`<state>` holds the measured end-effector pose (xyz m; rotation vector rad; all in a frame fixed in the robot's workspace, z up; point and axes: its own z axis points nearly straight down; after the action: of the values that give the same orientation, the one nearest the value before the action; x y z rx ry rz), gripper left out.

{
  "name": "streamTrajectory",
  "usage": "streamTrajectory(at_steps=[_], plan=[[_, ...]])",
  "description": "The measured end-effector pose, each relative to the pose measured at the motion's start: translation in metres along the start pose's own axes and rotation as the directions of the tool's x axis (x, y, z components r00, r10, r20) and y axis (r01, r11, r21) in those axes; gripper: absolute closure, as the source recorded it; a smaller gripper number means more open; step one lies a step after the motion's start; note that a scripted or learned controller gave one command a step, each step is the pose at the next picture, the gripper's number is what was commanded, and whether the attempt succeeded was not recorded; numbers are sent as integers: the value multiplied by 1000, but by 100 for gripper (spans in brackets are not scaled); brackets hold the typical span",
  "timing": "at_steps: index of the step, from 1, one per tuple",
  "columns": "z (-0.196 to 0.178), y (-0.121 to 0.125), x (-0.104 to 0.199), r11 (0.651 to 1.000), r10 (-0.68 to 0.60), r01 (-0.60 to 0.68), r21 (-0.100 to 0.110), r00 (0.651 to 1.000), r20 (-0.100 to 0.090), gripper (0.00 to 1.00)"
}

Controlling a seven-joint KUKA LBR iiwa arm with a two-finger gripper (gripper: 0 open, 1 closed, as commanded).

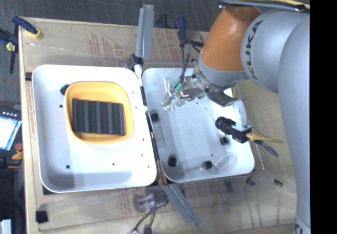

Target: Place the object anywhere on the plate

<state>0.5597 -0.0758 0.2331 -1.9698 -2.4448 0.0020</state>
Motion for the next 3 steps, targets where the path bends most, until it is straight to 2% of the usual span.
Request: streamTrajectory(at_steps=[1,2,3], plan=[[5,74,46,993,-115,115,1,993,-1,100],[42,64,46,919,-393,393,2,919,-1,100],[42,43,68,895,-445,445,2,895,-1,100]])
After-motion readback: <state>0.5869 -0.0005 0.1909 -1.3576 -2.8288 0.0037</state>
